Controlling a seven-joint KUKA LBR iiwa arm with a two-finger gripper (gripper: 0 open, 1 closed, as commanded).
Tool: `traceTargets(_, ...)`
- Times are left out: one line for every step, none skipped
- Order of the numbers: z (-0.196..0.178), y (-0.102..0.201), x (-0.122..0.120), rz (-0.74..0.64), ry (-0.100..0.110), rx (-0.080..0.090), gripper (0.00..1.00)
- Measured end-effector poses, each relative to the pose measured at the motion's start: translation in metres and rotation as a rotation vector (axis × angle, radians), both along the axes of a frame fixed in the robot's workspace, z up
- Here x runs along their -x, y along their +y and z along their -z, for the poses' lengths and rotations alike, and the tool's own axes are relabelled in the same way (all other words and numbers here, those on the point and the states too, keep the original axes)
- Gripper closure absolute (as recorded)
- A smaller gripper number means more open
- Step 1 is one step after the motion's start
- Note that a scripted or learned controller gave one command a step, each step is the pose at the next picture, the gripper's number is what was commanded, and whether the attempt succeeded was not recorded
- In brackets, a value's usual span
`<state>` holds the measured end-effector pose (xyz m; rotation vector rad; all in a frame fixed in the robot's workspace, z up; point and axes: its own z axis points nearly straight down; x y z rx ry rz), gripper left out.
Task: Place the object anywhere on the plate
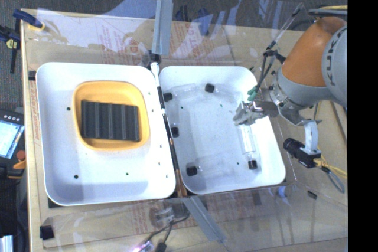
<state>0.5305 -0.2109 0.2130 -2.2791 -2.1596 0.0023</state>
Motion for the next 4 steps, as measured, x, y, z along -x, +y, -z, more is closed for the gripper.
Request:
traceTargets(-0.01, 0.037, -0.031, -0.187, -0.002, 0.0, 1.0)
traceTargets(-0.001, 0.089, -0.062, -0.357, -0.002, 0.0, 1.0)
traceTargets(-0.014, 0.143, -0.09, -0.532, -0.003, 0.0, 1.0)
traceTargets(0.02, 0.173, -0.089, -0.783, 0.002, -0.002, 1.0)
